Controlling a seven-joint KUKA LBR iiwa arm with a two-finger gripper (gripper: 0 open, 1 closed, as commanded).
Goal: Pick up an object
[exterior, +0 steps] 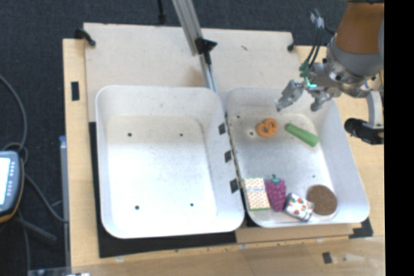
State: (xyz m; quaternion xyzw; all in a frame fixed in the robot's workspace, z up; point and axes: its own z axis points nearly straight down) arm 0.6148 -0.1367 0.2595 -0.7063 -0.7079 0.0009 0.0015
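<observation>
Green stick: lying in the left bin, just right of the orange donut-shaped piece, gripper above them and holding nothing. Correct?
Not quite. The green stick lies in the right bin, not the left one, as the camera view shows. The rest holds: it sits just right of the orange donut-shaped piece, and the gripper is above them, with nothing between its fingers.

No legible text or labels, perhaps owing to the distant, coarse view.

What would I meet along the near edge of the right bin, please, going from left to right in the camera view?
Yellow-green packet → purple grape-like toy → small red-and-white spotted item → brown round disc.
</observation>
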